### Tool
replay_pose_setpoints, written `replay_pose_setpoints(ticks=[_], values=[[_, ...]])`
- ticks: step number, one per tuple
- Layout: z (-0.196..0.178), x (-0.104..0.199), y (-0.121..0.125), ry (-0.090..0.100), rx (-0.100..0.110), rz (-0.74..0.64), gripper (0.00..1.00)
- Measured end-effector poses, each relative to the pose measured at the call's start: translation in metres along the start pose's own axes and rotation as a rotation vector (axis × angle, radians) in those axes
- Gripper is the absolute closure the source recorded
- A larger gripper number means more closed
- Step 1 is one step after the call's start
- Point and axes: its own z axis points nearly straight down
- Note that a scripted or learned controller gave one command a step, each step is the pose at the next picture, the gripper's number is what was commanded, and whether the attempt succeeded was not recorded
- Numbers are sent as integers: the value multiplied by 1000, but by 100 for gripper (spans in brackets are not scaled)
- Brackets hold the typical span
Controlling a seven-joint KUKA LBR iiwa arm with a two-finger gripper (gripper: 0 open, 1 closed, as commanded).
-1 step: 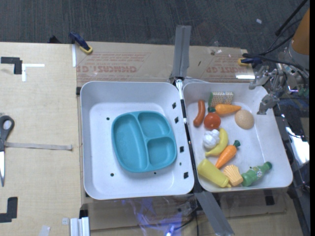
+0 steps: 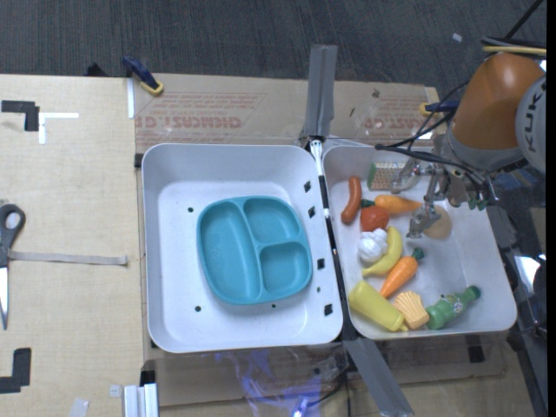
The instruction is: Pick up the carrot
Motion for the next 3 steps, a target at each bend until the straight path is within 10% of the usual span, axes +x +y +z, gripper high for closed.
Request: replay_pose_setpoints(ticks=[3], values=[[0,116,78,1,1,109,0]])
